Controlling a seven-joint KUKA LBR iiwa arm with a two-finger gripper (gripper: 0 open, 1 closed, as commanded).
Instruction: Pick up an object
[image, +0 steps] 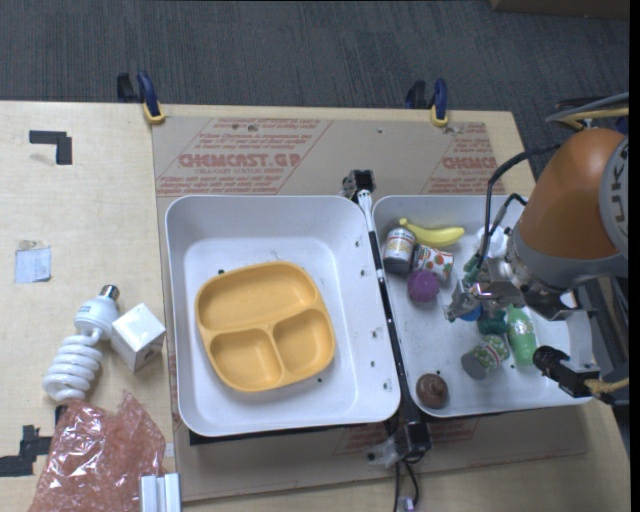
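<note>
Nearest me, a brown knob (432, 389) sits by the right bin's (455, 405) front rim; just past it the end effector (468, 300) is down among green bottles (520, 335) — whether it's spread or pinching, I can't tell. Better to drop squarely over one item — the banana (437, 234) lies clear at the back.

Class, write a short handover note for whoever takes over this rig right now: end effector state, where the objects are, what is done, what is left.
End effector: low in the right bin, among the small objects; nothing seen held.
Right bin holds: banana, small jar, purple ball, green bottle, brown round piece.
Left bin holds a yellow divided plate.
Done: arm is in the bin.
Left: grip one object and lift it.
</note>
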